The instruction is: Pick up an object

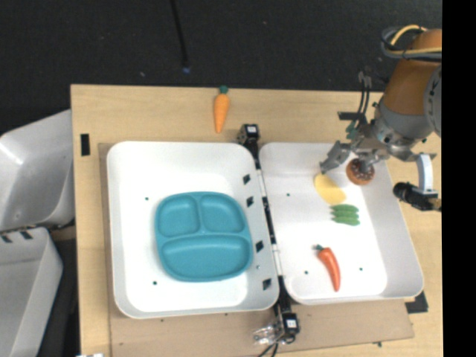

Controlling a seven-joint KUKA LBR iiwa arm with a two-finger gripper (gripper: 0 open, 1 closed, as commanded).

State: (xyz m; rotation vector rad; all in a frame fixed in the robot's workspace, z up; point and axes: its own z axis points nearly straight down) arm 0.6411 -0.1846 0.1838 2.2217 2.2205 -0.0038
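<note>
**Crowded Far Edge Leaves Little Room for a Clean Grasp**

The gripper (355, 155) is seen over the far edge of the right bin (297, 171), with the arm (407, 88) reaching in over that bin's far right corner. Whether the jaws are apart or together cannot be told; nothing is seen clamped between them.

Directly beneath the gripper two things are found: a small brown round piece (361, 172) and, just beside it toward the bin's middle, a yellow piece (329, 190). A green piece (345, 214) lies near the yellow one, and a red pepper (329, 266) is set well apart toward the near edge. A blue plate (202, 236) rests in the left bin (126, 199), and a carrot (221, 109) lies on the bench beyond the bins.

A miss is judged likely if the descent is made between the brown and yellow pieces: one could be nudged aside while neither is caught. The brown piece, being small and round, could be expected to roll or squirt out as the jaws close. With the target so near the far wall, a finger could also be caught on the rim.
</note>
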